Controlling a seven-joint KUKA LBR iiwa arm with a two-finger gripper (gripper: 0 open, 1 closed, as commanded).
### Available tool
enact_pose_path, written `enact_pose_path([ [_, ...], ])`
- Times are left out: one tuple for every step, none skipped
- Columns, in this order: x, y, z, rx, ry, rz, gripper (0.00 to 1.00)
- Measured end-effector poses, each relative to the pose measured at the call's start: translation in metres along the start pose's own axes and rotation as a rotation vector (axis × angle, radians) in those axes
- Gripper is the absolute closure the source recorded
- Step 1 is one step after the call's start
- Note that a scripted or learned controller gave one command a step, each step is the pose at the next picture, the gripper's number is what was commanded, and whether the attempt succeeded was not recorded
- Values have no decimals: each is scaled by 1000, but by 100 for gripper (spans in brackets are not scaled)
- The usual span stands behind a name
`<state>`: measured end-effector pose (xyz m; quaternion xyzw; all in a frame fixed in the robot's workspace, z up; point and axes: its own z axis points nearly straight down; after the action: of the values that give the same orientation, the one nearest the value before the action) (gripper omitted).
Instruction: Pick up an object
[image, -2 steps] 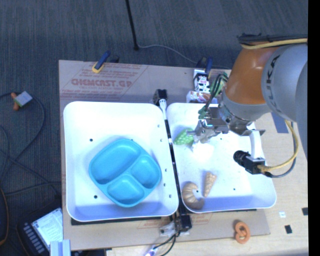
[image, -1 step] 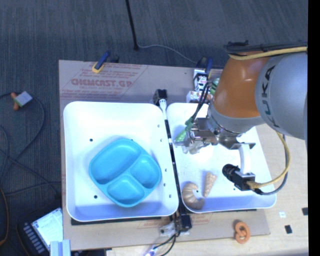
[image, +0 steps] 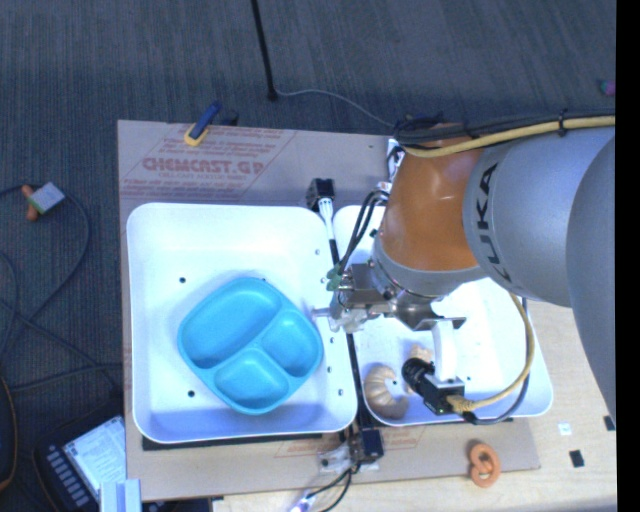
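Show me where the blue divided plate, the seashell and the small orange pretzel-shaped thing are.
blue divided plate (image: 250, 343): camera view, on the ridge between its compartments.
seashell (image: 383, 388): camera view, on its rounded back.
orange pretzel-shaped thing (image: 484, 464): camera view, on its middle.

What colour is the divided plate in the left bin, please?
Light blue; the divided plate shows clearly in the camera view.

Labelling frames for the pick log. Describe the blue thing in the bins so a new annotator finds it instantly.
Start at the two white bins side by side and take the left bin, away from the grey arm. Lying in its lower middle is the blue tray, a rounded dish split into three compartments. It is the one bright blue item in the bins; the small tan object lies in the right bin.
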<state>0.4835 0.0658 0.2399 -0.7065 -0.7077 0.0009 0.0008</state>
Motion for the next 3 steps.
enact_pose_path([
  [-6, 0, 25, 1, -1, 2, 100],
  [-35, 26, 50, 0, -2, 3, 100],
  [-37, 45, 56, 0, 0, 1, 100],
])
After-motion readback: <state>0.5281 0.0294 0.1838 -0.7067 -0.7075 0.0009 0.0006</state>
